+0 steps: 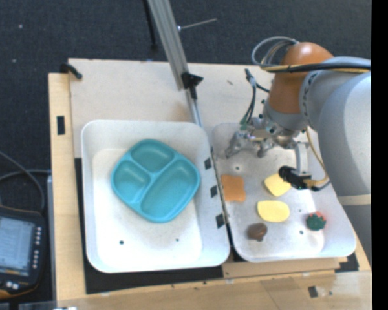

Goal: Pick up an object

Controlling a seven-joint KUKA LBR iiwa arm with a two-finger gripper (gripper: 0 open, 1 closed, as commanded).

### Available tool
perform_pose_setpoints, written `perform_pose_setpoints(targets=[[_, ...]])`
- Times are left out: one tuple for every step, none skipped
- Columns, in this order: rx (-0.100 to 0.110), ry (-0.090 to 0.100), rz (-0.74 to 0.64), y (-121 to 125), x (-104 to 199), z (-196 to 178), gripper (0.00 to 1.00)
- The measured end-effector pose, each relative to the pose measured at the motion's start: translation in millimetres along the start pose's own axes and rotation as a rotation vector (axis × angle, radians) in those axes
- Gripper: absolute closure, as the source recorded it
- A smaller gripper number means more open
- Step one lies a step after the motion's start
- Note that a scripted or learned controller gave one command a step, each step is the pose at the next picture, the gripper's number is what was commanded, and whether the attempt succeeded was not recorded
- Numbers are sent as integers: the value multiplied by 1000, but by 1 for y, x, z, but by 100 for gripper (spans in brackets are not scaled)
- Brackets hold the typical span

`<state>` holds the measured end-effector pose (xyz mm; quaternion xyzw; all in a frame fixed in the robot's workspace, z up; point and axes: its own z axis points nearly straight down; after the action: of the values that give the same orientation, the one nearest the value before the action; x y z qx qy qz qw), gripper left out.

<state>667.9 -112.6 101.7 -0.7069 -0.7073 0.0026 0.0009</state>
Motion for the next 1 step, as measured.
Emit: perform_pose_setpoints(targets=[[-9, -1, -1, 2, -1, -15, 100]])
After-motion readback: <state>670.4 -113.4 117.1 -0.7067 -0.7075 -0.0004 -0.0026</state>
